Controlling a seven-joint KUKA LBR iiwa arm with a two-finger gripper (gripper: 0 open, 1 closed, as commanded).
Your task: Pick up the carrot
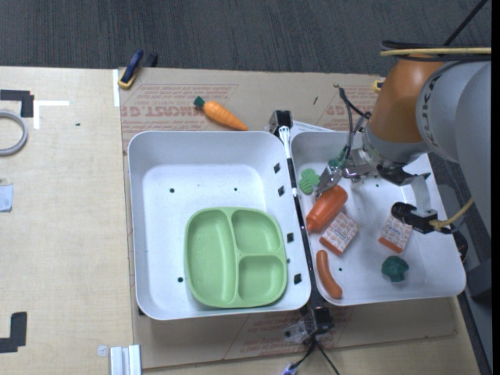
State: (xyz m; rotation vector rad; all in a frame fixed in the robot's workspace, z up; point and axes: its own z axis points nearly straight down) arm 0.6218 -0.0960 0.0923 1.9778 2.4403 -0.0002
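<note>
A small orange carrot [221,114] with a green tip lies on the cardboard just behind the left bin [156,178], outside both bins. In the right bin [437,276] lies a bigger orange-red carrot-like piece [326,208], slanted, with a green leafy top [310,180] at its upper left. My gripper [331,176] hangs low over the right bin's back left part, right at the upper end of that orange-red piece and beside its green top. I cannot make out whether it touches either of them.
A green divided plate [235,256] sits in the left bin. The right bin also holds a sausage [329,274], two small packets [339,233] [395,234] and a green broccoli piece [394,268]. A black clamp [280,120] stands where the bins meet at the back.
</note>
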